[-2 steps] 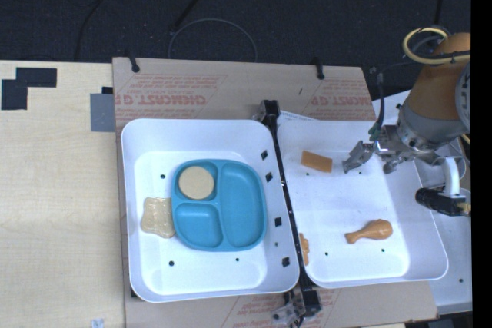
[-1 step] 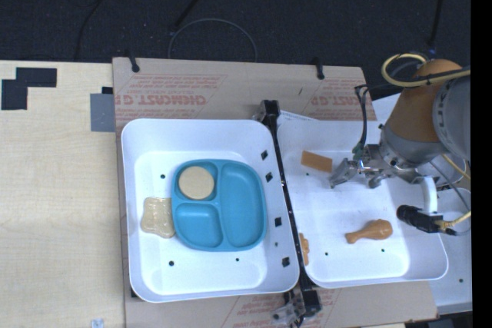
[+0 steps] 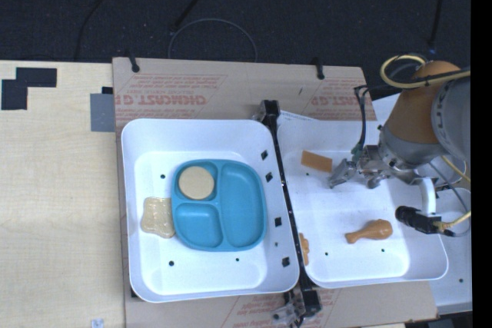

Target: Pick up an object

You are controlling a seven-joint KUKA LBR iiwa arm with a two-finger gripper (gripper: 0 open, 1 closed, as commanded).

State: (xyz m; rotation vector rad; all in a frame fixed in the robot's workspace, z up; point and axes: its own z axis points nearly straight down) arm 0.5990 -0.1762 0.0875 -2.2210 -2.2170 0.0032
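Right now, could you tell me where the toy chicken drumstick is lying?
The drumstick lies in the right bin, toward its near right part, below the gripper and diagonally down-right of the brown block.

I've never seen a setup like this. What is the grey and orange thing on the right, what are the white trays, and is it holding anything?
That is a robot arm, seen from a camera fixed above the bench. Its gripper, a two-fingered claw, hovers over the right bin with nothing between its fingers. In that bin lie toy foods: a tan block beside the claw, a drumstick and a small orange piece at the left wall. The left bin holds a blue divided plate with a round cracker in one section, and a pale piece touching the plate's left edge.
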